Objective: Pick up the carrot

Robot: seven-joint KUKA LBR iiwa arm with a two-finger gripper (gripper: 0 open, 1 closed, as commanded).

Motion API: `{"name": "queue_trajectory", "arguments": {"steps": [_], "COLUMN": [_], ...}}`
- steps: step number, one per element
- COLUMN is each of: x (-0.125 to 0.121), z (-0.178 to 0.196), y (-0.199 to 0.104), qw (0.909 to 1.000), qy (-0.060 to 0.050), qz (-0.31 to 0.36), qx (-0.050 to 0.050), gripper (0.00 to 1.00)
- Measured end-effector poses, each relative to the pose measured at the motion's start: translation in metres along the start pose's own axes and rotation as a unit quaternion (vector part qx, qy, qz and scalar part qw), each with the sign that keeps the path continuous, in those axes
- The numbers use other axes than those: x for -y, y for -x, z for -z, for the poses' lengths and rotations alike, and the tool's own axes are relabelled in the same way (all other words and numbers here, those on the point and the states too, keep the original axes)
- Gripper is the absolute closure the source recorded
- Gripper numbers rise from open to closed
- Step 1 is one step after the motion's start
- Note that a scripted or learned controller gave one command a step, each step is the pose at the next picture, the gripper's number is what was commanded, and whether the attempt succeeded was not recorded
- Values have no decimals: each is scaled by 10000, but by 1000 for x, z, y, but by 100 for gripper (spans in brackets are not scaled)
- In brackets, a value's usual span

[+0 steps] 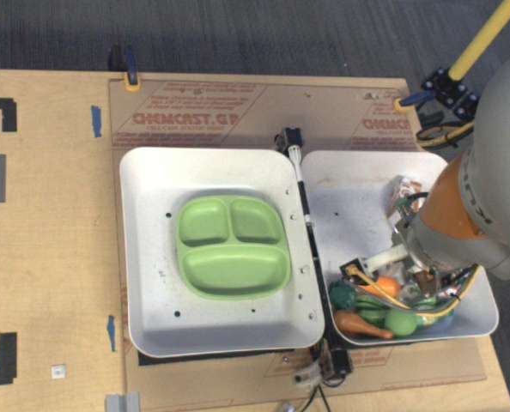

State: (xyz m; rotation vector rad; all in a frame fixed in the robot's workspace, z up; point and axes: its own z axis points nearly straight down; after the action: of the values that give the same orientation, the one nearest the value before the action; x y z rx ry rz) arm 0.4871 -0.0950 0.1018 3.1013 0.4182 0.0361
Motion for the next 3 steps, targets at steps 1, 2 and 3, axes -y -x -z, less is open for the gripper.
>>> {"name": "queue_trajectory", "arguments": {"steps": [1, 2, 3], "x": [0, -1, -1], "z": [0, -12, -1], "y": [-1, -1, 1], "qw": [10000, 9996, 9997], "qy": [2, -19, -37], "qz": [1, -280, -257], "qx": [-4, -7, 20], "gripper": [0, 0, 100]}}
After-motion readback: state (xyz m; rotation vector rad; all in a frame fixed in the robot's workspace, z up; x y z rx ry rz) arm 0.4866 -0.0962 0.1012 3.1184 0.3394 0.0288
